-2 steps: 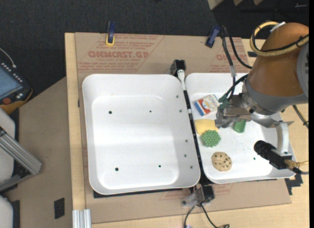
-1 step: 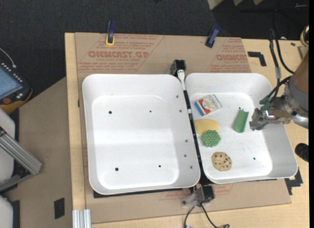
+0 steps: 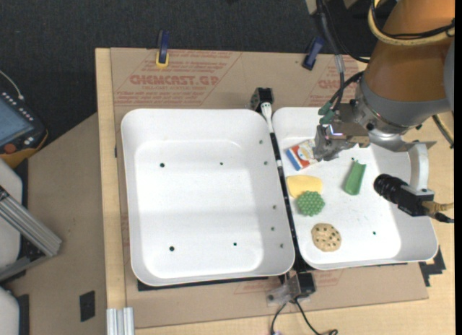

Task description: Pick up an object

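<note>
The arm reached in over the right bin (image 3: 426, 236), and the gripper (image 3: 323, 147) hung low at that bin's back-left part, right above a small red, white and blue packet (image 3: 298, 157). From this slanted view I could not tell how wide the pincer stood, nor whether it had anything in it; the packet looked to be lying on the bin floor, partly tucked under the tool.

Taking that packet as the landmark: a yellow piece (image 3: 304, 183) lay just in front of it, a round green knobbly thing (image 3: 310, 203) touched the yellow one's front edge, and a cookie (image 3: 326, 237) sat further forward, on its own. A green block (image 3: 354, 178) stood off to the packet's right, apart from the rest. The left bin (image 3: 144, 131) lay across the divider from it.

My read was that the packet was the target, and it was an awkward one: flat, thin, and close to the bin's left wall. To do it well, the tool wanted to be centred over the packet's narrow side, pressed right down to the floor, then closed. A straight lift after that, clear of the yellow piece, seemed the safest bet. A shallow descent would likely have skated off the top.
</note>
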Tool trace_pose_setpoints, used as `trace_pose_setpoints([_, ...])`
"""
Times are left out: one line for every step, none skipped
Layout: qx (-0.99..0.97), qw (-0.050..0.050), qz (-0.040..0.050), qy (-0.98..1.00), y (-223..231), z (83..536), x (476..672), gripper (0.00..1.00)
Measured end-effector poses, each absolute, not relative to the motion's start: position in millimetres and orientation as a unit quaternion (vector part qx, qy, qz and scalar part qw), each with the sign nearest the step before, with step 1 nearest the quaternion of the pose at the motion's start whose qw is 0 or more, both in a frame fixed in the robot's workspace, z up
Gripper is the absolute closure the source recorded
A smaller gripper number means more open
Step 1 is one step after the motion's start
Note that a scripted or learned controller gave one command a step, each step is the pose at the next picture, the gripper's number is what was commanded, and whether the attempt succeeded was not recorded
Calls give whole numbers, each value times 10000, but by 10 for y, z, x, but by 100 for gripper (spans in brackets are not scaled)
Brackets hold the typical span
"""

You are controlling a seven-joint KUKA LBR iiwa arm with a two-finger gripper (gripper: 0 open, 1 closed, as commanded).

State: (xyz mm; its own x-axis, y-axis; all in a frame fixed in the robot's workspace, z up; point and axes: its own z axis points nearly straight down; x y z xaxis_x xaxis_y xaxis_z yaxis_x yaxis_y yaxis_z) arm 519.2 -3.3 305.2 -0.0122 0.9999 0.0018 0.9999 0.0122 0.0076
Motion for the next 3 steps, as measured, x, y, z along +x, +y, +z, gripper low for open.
trace_pose_setpoints([7061,13,15,7081,130,3488,4783,100])
trace_pose_setpoints([7051,30,42,7091,671,4363,4800,100])
trace_pose_setpoints([7079,-12,-12,7063,53,3652,4791,100])
